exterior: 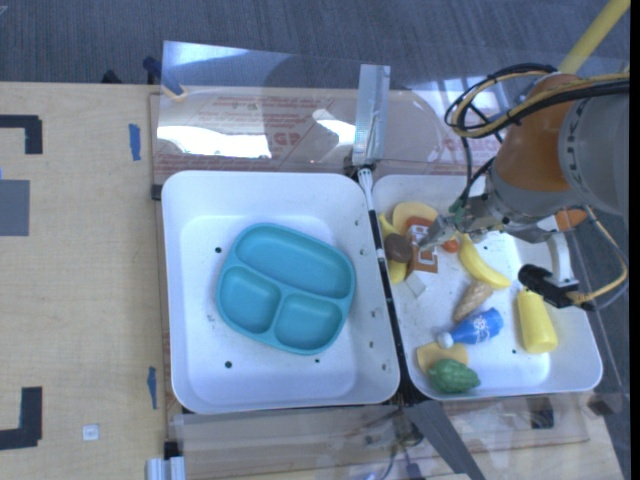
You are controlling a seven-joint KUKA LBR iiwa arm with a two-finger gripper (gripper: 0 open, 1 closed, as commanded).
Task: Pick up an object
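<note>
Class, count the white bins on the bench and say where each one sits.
2. The left bin holds a blue divided plate; the right bin beside it holds the small objects.

Overhead slanted view of the workspace surroundings. A dark blue-grey carpeted floor (300,8) fills the upper part of the scene. A light wooden bench top (75,268) spans the left, marked with black squared brackets (25,133), a grey patch (12,208) and short strips of blue tape (134,140). A clear plastic sheet (260,113), catching bright reflections, stands at the far edge. A yellow pole (598,30) crosses the upper right corner.
</note>
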